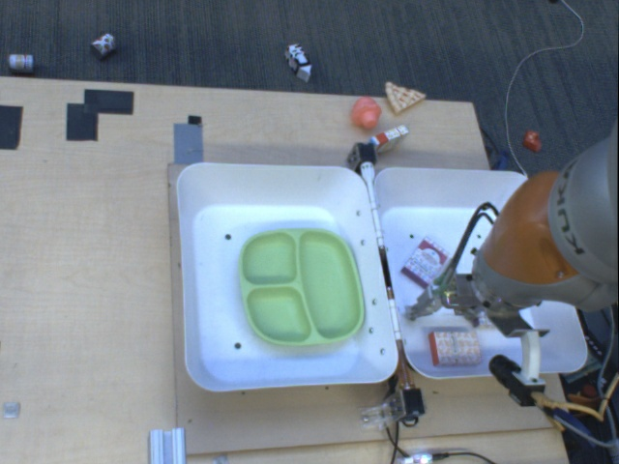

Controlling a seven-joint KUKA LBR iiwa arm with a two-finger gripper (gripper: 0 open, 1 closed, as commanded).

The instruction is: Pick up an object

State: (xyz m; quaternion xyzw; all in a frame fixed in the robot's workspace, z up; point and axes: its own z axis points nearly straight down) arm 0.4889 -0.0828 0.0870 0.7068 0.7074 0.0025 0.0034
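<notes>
Packets are what I have to choose from: a red and white packet (425, 260) lies tilted in the right bin (406, 196), near its left wall, and a second red packet (454, 347) lies flat close to that bin's front edge. My arm (542, 240) comes in from the right over this bin, its orange band above the wrist. I see the gripper (430, 303) between the two packets, pointing left toward the wall between the bins, touching neither as far as I can judge. Whether it is spread or closed I cannot tell from this slant. I see nothing gripped. A green divided plate (302, 286) sits in the middle of the left bin (208, 259). On the table (87, 259) behind the bins lie a small red ball (366, 112) and a marker (392, 136).
</notes>
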